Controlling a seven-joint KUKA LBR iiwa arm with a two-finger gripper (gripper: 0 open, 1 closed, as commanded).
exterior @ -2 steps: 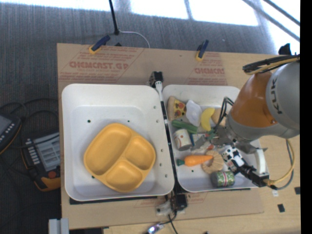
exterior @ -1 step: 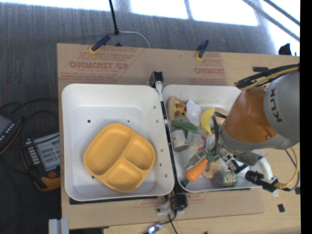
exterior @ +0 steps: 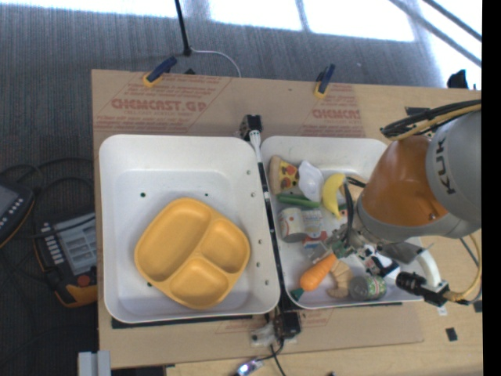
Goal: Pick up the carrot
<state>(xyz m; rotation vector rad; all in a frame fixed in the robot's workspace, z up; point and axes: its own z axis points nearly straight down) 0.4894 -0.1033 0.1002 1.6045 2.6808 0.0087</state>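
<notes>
right bin (exterior: pixel 368 149): carrot (exterior: pixel 316 274) lies near its front wall
gripper (exterior: pixel 341 245): just above the carrot; finger spread hard to tell

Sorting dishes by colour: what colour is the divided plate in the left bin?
Yellow divided plastic plate, camera view.

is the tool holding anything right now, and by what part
Cannot be told: the tool sits low among the clutter just above the carrot, which lies in the right bin.

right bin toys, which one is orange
The carrot, lying near the right bin's front edge. The banana behind it is yellow and the bean pod green.
</notes>
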